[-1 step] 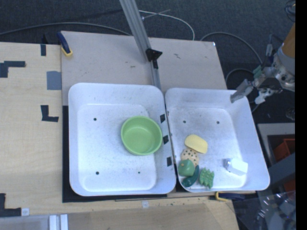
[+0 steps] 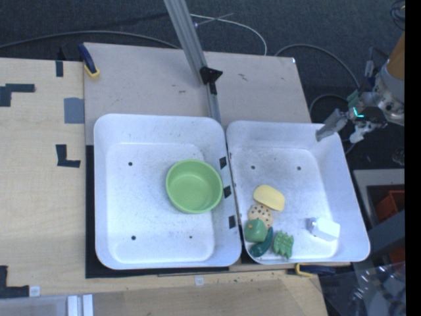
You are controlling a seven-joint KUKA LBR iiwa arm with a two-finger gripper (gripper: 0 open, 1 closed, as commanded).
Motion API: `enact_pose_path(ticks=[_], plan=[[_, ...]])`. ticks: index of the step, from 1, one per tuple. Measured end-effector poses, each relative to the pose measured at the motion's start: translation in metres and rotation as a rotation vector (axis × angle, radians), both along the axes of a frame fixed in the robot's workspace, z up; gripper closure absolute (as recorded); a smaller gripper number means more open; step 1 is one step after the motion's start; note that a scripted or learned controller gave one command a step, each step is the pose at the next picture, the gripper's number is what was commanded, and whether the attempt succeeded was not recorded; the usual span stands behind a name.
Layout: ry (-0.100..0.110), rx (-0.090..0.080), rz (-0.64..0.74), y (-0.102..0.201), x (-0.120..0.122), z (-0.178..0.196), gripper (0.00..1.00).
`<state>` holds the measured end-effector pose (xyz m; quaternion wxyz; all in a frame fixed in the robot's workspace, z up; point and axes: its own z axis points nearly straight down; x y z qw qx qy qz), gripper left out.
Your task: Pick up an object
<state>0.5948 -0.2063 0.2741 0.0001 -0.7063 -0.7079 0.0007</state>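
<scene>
Grey metal and an orange band mark the arm at the right edge of the camera view, where its end effector [image 2: 342, 127] hangs above the upper right corner of the right-hand shallow white bin [image 2: 345, 176]. Its two fingers stand spread apart with nothing between them. The step in hand looks like the approach: no object is gripped yet, and the candidates all lie well away from the fingers, toward the near side of that bin.

That right bin holds a cluster near its lower left: a pale yellow rounded piece [image 2: 269, 197], a tan speckled piece [image 2: 259, 214] just below it, a dark green rounded toy [image 2: 258, 234] touching that, and a small green leafy-shaped piece [image 2: 283, 243] beside it. A small white block [image 2: 323, 228] sits apart from them, near the lower right wall. The left-hand white bin [image 2: 118, 176] holds a light green plastic bowl [image 2: 194, 186], upright, right of centre.

The next move probably calls for travelling down over the bin and descending onto one item; the lone white block looks easiest to isolate, since the clustered pieces touch.
</scene>
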Motion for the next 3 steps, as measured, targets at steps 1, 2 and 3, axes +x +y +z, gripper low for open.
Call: enact_pose_path(ticks=[1, 2, 3], plan=[[0.004, 0.001, -0.001, 0.005, -0.003, -0.044, 0.00], [0.007, 0.002, -0.001, 0.003, -0.009, -0.108, 0.00], [0.006, 0.002, -0.001, 0.012, -0.004, -0.162, 0.00]])
